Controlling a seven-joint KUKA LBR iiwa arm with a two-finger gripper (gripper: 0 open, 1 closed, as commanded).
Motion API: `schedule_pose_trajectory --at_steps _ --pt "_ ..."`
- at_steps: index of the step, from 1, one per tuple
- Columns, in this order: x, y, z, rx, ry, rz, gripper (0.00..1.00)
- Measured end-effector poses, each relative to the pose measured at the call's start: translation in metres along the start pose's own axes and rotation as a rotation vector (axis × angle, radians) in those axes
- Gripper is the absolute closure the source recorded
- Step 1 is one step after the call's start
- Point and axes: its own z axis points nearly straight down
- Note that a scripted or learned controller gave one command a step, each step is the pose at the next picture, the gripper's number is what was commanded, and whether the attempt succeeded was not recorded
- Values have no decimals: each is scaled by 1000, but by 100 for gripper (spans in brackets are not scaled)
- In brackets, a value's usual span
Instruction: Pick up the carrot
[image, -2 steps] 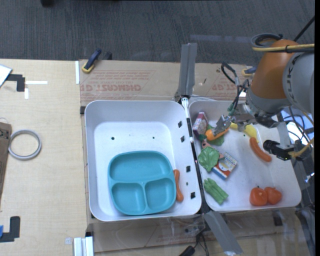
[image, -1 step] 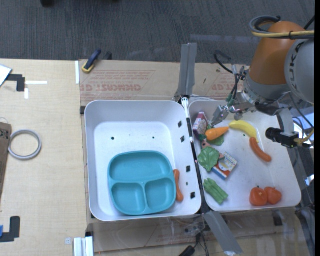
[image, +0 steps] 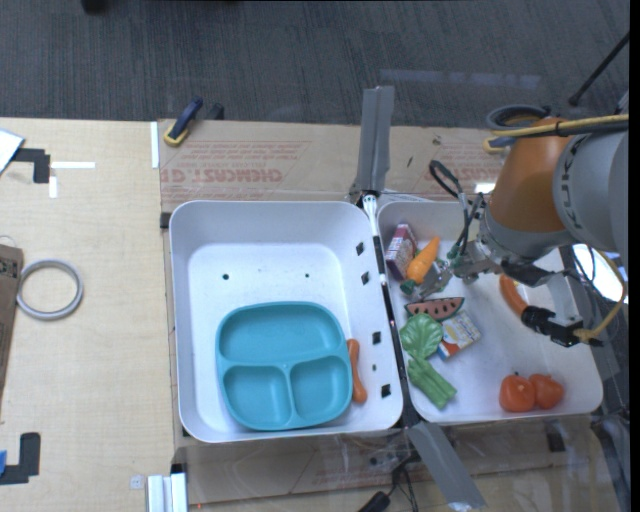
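The grey arm with the orange band is seen reaching in from the right, over the right-hand shallow white bin. The gripper is located low over the upper left part of that bin; whether it is released or clenched cannot be told, as the view is too small and cluttered there.

The small orange carrot is observed lying tilted in the upper left part of the right bin, just to the left of the gripper and not seen to be held. A purple-and-white packet lies just beside it on the left. Below are noted a watermelon slice, a leafy green vegetable, a small printed carton and a green stalk-like piece. A red tomato-like item rests near the lower right corner.

In the left-hand white bin a teal three-compartment plastic plate is recorded, with a thin orange piece touching its right edge.

On the counter to the left lies a roll of grey tape.
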Motion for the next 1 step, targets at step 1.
schedule_pose_trajectory --at_steps 1 --pt "-17 52 3 23 6 -25 0"
